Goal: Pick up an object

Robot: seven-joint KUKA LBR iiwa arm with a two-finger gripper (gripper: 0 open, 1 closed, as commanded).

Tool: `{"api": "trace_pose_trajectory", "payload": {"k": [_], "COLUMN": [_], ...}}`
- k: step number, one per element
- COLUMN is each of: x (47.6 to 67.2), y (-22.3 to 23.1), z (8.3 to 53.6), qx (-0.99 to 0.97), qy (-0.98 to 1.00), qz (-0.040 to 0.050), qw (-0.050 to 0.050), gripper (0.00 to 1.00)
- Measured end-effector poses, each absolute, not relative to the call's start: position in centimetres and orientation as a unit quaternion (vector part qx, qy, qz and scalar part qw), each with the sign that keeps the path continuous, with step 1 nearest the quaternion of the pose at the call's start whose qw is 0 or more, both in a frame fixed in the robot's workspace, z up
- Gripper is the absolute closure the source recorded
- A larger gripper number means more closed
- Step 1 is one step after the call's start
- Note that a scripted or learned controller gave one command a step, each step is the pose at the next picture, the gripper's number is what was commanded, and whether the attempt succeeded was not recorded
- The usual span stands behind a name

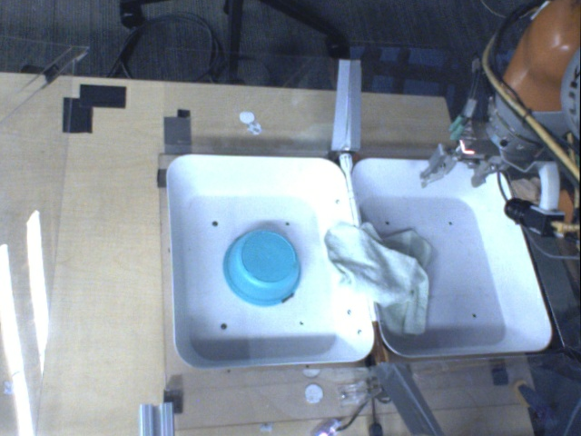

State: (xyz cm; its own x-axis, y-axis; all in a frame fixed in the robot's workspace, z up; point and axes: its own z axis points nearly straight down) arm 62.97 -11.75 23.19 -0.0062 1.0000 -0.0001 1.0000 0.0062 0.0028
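**So, cloth is down-left of the gripper, bowl is way further**

Honestly the closest thing for you to grab is the crumpled grey cloth [386, 275]. It's draped over the divider between the two bins, mostly lying in the right bin [508, 330] with one corner spilling into the left bin [195, 334]. Its long side runs roughly from the divider down toward the near edge.

The upturned blue bowl [263, 267] sits in the middle of the left bin, well apart from the arm.

Your gripper [460, 163] hovers over the far rim of the right bin, fingers spread apart, nothing between them. From there the cloth lies toward the near-left, so I'd guess you need to come forward and down.
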Motion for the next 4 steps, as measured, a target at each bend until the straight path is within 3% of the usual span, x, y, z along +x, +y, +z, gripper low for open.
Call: {"api": "trace_pose_trajectory", "payload": {"k": [1, 2, 3, 4], "x": [63.1, 60.8, 57.9, 58.5], "y": [-11.6, -9.6, -5.3, -8.8], "z": [24.3, 10.2, 18.5, 10.8], "qx": [0.703, 0.789, 0.774, 0.873], "qy": [0.711, 0.614, 0.633, 0.488], "qz": [0.0025, 0.0001, 0.0017, -0.0003], "qw": [0.003, 0.000, 0.001, -0.001], "gripper": [1.00, 1.00, 1.00, 1.00]}}
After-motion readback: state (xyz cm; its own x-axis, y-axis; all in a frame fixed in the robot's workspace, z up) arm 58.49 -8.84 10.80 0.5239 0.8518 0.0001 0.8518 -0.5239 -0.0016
